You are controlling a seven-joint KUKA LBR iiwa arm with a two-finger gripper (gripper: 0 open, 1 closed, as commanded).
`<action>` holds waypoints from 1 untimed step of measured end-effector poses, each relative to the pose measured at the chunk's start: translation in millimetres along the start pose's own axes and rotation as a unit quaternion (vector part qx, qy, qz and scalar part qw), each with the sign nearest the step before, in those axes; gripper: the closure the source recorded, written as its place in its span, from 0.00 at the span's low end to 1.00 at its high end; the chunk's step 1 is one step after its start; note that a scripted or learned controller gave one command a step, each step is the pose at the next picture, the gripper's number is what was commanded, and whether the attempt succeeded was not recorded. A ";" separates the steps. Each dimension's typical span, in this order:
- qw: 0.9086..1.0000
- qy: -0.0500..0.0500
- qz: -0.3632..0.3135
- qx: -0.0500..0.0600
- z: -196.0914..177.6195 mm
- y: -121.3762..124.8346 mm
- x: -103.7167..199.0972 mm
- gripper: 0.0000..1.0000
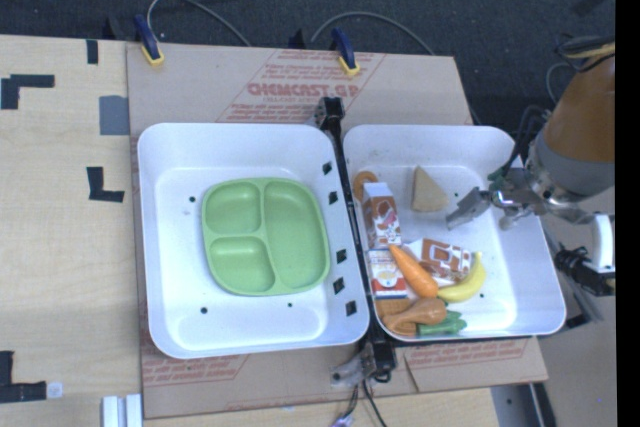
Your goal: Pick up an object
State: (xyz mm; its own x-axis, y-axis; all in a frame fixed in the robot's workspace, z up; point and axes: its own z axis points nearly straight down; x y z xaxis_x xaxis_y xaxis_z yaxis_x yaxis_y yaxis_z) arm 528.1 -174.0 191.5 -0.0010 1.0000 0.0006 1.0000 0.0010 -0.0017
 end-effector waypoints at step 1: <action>1.000 0.000 0.000 0.001 87.1 38.5 43.0 0.00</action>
